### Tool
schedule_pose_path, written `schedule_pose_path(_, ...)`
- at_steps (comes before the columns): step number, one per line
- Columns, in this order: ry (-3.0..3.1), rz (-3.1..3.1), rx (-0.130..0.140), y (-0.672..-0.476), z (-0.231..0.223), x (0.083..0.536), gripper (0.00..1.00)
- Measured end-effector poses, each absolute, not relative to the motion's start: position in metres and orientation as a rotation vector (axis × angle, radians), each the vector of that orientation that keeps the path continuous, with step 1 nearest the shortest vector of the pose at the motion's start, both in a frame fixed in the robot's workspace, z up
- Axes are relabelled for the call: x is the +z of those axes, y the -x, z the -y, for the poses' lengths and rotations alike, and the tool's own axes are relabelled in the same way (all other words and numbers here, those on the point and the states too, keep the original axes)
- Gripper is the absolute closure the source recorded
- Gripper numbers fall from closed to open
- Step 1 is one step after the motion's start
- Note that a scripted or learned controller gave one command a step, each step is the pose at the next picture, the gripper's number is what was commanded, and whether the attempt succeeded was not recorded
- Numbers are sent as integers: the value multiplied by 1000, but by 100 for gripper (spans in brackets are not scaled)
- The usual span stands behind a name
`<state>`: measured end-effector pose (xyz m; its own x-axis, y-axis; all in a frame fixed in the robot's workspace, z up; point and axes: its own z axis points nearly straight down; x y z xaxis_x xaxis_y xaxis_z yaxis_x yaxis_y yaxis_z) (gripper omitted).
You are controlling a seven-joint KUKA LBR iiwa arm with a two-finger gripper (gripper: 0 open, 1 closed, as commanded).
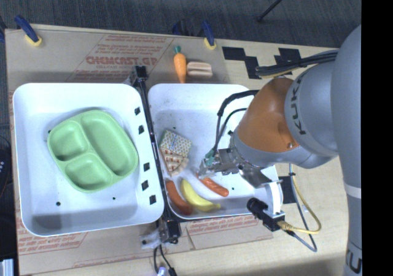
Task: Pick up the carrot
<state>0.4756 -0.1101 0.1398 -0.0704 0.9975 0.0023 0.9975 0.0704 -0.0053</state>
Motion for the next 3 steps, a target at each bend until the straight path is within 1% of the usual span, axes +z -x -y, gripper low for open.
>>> schedule_pose_path(1,1662,2663,2,-476,159,133,100)
schedule_pose_path(2,1788,2582,2,-477,209,212,100)
schedule_pose_path(3,1839,2546,1,-482,121,240,100)
